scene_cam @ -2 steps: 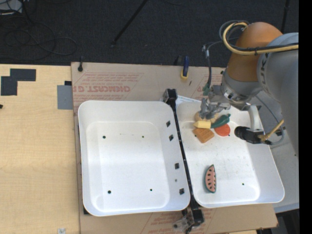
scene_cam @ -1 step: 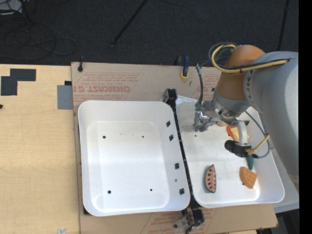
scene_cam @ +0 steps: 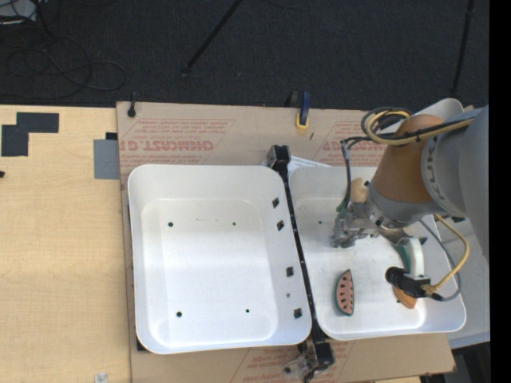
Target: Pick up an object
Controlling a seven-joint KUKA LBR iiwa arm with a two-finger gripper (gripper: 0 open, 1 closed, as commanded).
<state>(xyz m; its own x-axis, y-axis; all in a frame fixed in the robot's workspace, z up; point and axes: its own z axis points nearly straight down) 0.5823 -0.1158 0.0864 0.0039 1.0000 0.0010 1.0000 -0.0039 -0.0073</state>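
A robotics lab is indicated: a printed cardboard sheet (scene_cam: 200,138) is held by a clamp (scene_cam: 303,115) on a pale wooden worktop (scene_cam: 56,254), white bins (scene_cam: 144,254) are set side by side, a grey robot arm (scene_cam: 435,170) is mounted alongside, and loose cables (scene_cam: 48,54) are left on dark carpet (scene_cam: 319,38).

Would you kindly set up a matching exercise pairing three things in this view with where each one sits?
Things:
1. red watermelon-slice toy
2. blue and yellow clamp
3. robot's gripper

Places:
A. on the far edge of the brown cardboard sheet
B. poised over the right white bin, farther back
C. lying on that bin's floor, near side

Pairs: 1-C, 2-A, 3-B
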